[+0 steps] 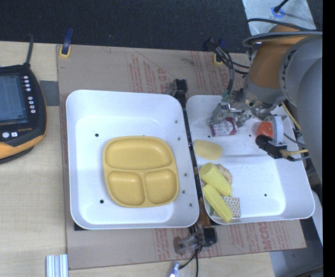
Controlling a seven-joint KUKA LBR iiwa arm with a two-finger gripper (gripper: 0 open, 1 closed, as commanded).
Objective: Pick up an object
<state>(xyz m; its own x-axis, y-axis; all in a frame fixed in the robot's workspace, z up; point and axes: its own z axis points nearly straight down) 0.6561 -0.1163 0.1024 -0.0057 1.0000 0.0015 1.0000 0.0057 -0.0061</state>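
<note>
My gripper point(227, 115) hangs over the far left part of the right bin point(271, 201). Just below it is a small dark red and white packet point(223, 129); I cannot tell whether the two touch. A pale yellow oval piece point(208, 149) lies near the bin's left wall. Closer to the front lie two yellow corn cobs point(216, 189), with a beige item point(225, 171) and a small patterned packet point(233, 206) beside them. A small red-orange object point(264, 128) sits to the right of the gripper.
The left bin point(86, 154) holds a yellow divided plate point(140, 171). A tablet in an orange case point(8, 111) lies on the bench at far left. The arm point(289, 56) fills the upper right, above the right bin's far side.
</note>
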